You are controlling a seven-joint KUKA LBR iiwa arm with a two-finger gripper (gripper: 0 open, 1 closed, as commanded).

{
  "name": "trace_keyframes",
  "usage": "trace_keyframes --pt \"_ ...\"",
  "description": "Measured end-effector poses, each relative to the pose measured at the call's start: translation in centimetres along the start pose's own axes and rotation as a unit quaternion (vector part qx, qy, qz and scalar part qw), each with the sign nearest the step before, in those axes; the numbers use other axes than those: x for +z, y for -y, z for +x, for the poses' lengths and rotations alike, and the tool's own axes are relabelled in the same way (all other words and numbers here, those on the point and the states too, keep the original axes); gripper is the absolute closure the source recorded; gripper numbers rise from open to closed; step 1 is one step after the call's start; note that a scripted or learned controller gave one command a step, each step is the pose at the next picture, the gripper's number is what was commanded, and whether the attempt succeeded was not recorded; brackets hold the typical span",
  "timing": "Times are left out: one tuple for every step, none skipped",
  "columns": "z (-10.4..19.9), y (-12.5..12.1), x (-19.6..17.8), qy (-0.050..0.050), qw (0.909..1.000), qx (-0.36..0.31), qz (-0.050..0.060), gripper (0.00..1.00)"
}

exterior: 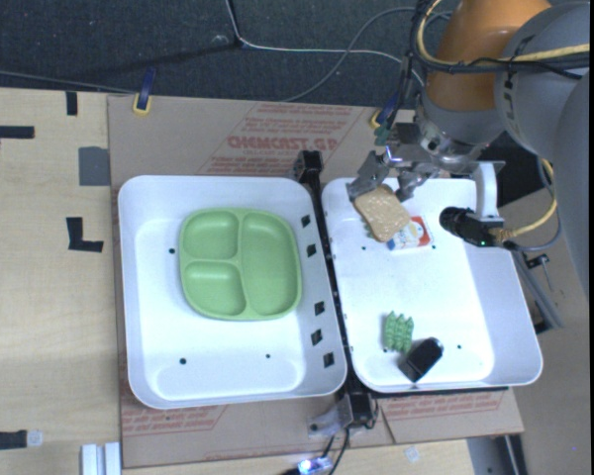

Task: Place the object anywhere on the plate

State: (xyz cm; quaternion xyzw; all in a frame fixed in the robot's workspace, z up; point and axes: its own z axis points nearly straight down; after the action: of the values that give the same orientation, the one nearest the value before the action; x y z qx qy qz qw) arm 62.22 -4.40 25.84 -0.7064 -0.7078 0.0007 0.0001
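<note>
A green divided plate (241,263) lies in the left bin (148,364). My gripper (387,186) hangs over the far left corner of the right bin (495,305), close to the wall between the bins. It is shut on a tan, speckled flat piece (381,214), whose top edge sits between the fingers while the rest sticks out toward the front. The plate is well to the left of the gripper, across the divider.
A small red, white and blue packet (414,234) lies just right of the tan piece. A green ridged object (397,332) and a black object (422,358) lie near the right bin's front edge. Black clips line the divider (322,265).
</note>
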Motion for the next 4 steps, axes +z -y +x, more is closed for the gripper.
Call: trace_keyframes --pt "5.5 -0.7 0.1 0.0 1.0 0.0 0.0 1.0" --pt "10.4 -1.3 0.4 0.0 1.0 -0.001 0.0 1.0" --pt "14.7 -3.2 1.1 0.0 1.0 0.0 0.0 1.0" --pt "19.5 -4.5 2.2 0.0 1.0 -0.001 0.0 1.0"
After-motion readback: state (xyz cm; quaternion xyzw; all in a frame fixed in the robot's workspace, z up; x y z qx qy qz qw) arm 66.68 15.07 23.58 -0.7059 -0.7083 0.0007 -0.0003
